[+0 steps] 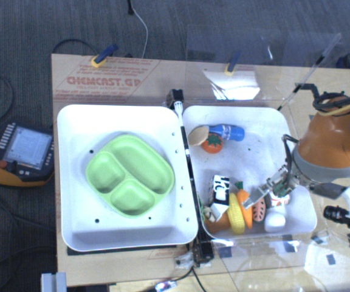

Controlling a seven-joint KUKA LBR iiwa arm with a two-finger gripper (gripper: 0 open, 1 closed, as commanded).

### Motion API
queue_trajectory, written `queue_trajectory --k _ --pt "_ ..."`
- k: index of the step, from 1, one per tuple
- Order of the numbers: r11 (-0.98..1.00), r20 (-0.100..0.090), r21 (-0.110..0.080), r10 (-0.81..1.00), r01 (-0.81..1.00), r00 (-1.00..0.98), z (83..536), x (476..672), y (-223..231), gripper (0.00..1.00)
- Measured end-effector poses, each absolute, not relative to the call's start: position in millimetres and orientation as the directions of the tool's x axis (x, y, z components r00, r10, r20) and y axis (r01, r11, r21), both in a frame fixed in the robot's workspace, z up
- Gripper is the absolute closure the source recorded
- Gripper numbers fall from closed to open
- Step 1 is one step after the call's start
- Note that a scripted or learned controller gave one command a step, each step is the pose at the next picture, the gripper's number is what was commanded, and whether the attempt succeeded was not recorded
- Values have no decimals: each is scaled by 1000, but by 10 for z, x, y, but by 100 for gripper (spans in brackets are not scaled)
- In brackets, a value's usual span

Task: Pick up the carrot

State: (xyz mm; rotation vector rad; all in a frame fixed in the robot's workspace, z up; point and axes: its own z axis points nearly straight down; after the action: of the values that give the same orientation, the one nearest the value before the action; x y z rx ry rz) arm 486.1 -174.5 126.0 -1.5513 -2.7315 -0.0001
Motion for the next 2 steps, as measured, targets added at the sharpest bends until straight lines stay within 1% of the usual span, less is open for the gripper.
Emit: queue_trajectory --k 1,2 --pt "611 -17 5 792 792 -611 912 4876 -1127 0" --pt "434 -11 16 901 901 -434 910 4896 -1070 0"
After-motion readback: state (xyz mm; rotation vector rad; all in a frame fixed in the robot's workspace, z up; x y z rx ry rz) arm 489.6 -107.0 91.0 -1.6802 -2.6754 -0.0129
